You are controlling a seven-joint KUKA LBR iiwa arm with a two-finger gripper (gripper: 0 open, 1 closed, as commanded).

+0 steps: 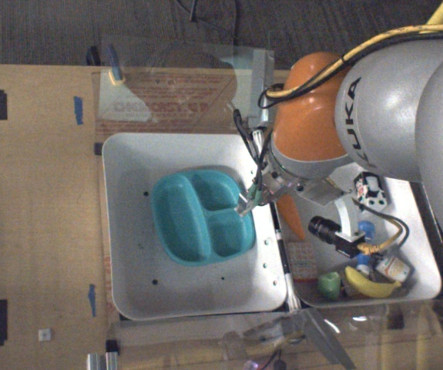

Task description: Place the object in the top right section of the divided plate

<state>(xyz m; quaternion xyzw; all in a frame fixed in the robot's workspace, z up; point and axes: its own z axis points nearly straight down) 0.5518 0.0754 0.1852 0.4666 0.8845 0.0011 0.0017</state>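
Pincer (250,200) hovering at right rim of teal plate (203,216) in left bin (129,230); I can't tell its state, presumably positioned for drop into plate section.

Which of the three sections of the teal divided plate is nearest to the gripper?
The small upper-right section of the teal divided plate: the gripper hangs at its right rim, while the long left section lies farthest.
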